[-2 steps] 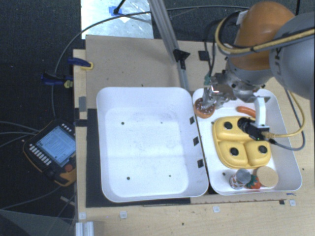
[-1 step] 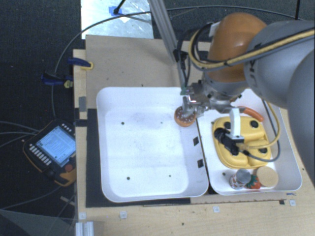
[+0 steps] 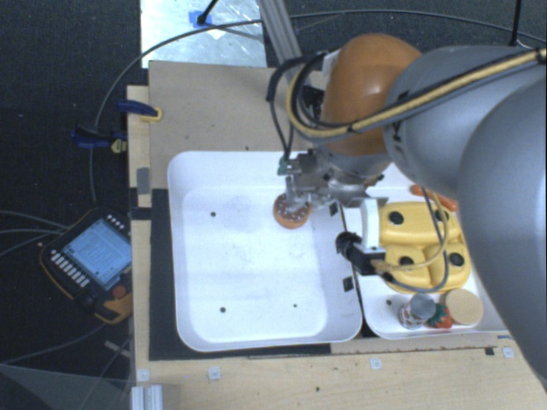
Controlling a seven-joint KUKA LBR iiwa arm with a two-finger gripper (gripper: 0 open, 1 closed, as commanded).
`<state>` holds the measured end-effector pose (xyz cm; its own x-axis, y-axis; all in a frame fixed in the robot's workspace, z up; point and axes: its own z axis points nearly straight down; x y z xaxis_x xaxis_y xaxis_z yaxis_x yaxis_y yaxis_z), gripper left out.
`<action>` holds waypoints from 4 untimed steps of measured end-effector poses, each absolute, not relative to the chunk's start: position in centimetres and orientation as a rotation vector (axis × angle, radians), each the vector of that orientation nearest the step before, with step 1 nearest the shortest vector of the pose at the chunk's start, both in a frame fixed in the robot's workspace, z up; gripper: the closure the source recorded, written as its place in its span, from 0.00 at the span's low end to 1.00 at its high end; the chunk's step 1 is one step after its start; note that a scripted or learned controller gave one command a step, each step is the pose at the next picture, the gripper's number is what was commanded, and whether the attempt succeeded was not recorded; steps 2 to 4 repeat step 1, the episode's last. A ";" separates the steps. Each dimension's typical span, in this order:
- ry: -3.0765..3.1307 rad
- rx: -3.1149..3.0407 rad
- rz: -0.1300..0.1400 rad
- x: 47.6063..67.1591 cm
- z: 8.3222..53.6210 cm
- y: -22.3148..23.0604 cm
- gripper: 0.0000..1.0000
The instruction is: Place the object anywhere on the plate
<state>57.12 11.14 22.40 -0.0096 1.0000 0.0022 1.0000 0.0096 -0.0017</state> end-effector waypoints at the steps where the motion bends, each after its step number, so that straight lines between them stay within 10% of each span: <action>1: -2.225 -2.217 -0.001 57.2 22.5 10.8 0.00; 4: -2.225 -2.217 -0.001 57.2 22.5 10.8 0.00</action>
